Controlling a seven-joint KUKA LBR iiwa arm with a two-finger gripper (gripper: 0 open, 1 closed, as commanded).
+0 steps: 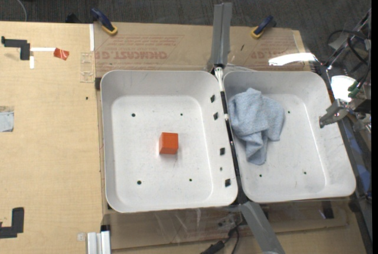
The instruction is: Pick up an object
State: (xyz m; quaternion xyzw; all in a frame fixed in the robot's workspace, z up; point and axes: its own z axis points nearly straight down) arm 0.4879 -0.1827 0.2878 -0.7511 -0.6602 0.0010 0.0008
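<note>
An orange block [169, 143] is seen resting near the middle of the left bin [118, 188]. A crumpled grey-blue cloth [256, 121] is spread across the left part of the right bin [336, 182]. The gripper [332, 115] is poised over that bin's right rim; nothing is seen in its grasp.

The cardboard-topped bench [47, 129] bears two white bins [118, 146] side by side.
</note>
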